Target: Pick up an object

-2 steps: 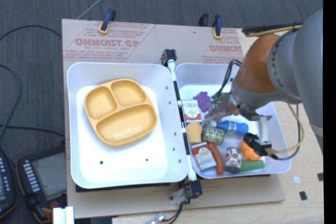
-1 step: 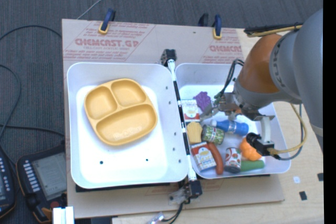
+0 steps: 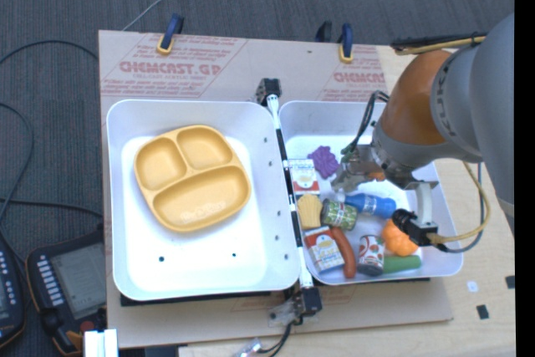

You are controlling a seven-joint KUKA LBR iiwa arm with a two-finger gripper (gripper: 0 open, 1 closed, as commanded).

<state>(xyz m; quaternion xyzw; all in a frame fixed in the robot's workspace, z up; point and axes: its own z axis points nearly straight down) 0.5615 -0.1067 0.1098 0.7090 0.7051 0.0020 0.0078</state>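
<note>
the object to be picked is not named, so any piece of the toy clutter in the right bin (image 3: 292, 114) could serve, and the likeliest is whatever lies under the gripper (image 3: 349, 176): the purple grape cluster (image 3: 323, 158) toward that bin's far left, or the green-labelled can (image 3: 340, 215) just nearer the front edge. largest first: the bench board (image 3: 150, 67) carries both bins side by side, probably so things can pass from one to the other. the left bin (image 3: 117, 180) holds a yellow divided plate (image 3: 193, 176) lying flat near its middle. the grey arm (image 3: 468, 109) with its orange band comes in from the bench's right edge and bends down over the middle of the right bin, which suggests a pick is being lined up; whether the gripper is wide or closed i cannot tell, as the wrist hides it. along that bin's front edge lie a blue bottle (image 3: 374, 204), an orange fruit (image 3: 399, 240), a red sausage (image 3: 346, 250), a small tin (image 3: 370, 255) and a green vegetable (image 3: 403, 263), crowded and touching. the grapes look knobbly, small and dull violet; the can lies on its side.
</note>
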